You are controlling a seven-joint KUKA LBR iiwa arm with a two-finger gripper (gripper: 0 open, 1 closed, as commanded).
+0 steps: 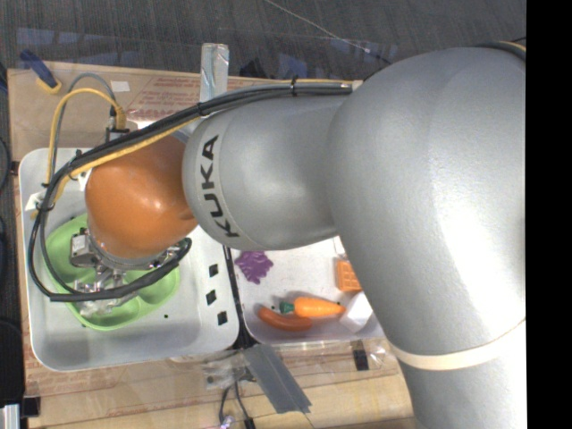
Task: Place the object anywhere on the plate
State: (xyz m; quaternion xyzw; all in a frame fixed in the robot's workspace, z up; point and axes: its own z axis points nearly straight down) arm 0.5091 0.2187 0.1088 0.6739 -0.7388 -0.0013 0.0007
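Note:
A lime green plate (156, 295) lies in the left white bin (54, 347), mostly covered by the arm's orange wrist band and metal flange. My gripper (96, 291) hangs over the plate's middle, with the wrist blocking the view of what is beneath it. In the right bin (308, 340) lie an orange carrot (315, 308) with a green stem, a red-orange curved piece (279, 321) under it, a purple grape bunch (255, 264) and an orange block (347, 275).
The big grey arm covers most of the right bin and the view's right half. Black and yellow cables loop around the wrist over the left bin. A grey metal bracket (277, 381) sits at the front between the bins. Wooden bench shows around them.

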